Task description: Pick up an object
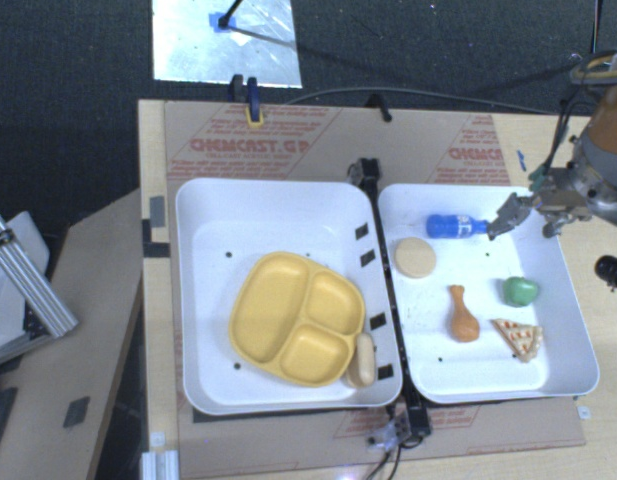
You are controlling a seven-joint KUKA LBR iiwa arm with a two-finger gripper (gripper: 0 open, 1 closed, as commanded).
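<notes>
Your gripper, fingers spread and empty, hovers over the right bin; bottle lies just left, long axis running left-right.

Right bin: tool hangs over the far right corner, fingers spread, just right of the blue bottle; round cookie near the divider; drumstick, green piece and pizza slice crowd the near right; bare floor runs along the near left and far edge. Left bin: yellow tray fills the centre, bread roll touches its near right edge; far strip and left side open.
</notes>
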